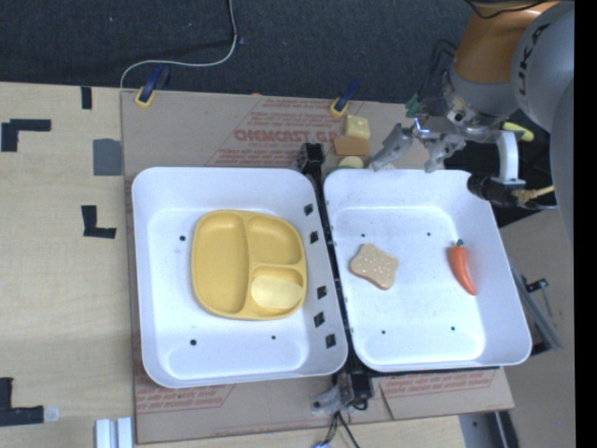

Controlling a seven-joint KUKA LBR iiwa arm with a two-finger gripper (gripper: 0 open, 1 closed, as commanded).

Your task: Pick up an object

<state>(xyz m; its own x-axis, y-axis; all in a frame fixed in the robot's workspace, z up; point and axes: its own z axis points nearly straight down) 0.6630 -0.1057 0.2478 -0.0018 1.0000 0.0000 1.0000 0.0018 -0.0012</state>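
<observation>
Gripper [413, 151] spread open and empty above the right bin's [485, 343] far rim, toast [374, 266] and carrot [463, 267] inside, yellow plate [248, 264] in left bin [159, 343]

Wooden bench [56, 278], perhaps dark carpet [112, 17].

The arm [550, 54] is smooth grey casing with a broad orange band above the wrist, rounded and glossy. Black and yellow cables loop over the top of the orange section, and another yellow-tipped lead runs beside a white bracket. The end effector [412, 150] is bare grey metal, with two slim fingers [387, 149].
</observation>
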